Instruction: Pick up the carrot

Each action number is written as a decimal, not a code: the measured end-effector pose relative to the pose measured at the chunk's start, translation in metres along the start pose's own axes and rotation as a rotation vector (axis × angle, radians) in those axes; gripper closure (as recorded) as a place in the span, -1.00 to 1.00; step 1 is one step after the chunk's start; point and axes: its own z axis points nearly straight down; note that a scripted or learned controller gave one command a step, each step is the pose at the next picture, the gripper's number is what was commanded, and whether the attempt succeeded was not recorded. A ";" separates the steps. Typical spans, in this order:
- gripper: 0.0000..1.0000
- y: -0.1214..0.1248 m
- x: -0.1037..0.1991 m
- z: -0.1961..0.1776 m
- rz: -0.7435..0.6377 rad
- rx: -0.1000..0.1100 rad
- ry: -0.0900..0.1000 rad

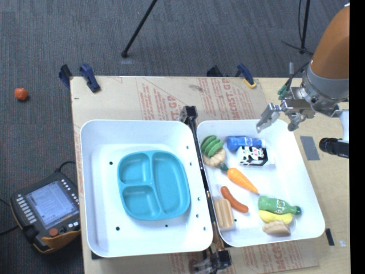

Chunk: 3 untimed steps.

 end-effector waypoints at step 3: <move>1.00 -0.068 0.043 0.185 0.047 0.003 0.002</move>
